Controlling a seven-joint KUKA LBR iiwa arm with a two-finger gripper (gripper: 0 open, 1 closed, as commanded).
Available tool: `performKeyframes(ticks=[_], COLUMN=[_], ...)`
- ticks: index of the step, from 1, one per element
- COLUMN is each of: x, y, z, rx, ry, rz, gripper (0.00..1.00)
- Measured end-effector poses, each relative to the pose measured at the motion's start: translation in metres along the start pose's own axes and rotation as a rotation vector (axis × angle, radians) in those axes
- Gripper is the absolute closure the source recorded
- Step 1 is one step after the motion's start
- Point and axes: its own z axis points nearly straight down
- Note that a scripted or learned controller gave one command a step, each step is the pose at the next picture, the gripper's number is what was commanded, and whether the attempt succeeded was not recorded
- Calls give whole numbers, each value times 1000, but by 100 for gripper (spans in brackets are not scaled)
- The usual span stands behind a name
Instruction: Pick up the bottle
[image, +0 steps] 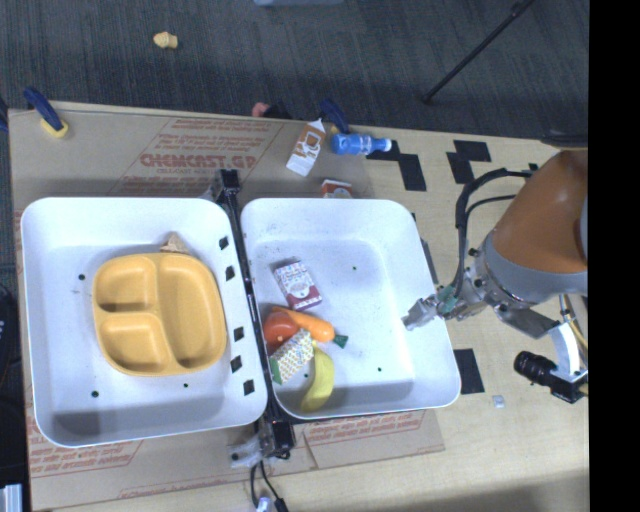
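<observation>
My gripper (425, 310) hangs at the near-right rim of the right bin (400, 225), and I cannot tell how it is set or whether it has anything, while the bottle (355, 145) lies on the bench well beyond it, outside the bin's far edge.

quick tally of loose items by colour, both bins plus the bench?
Yellow: 2, divided plate, banana
Red: 2, small carton, tomato
Orange: 1, carrot
Blue: 1, bottle on the bench behind the bins
White/brown: 2, cartons on the bench
Green/white: 1, packet
Total: 9
</observation>
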Motion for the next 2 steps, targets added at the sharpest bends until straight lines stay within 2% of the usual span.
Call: performKeyframes(ticks=[1,2], x=[-2,-3], y=[-1,0], z=[14,-15], rx=[2,-1], ry=[3,-2], rz=[-88,-456], gripper=[100,100])
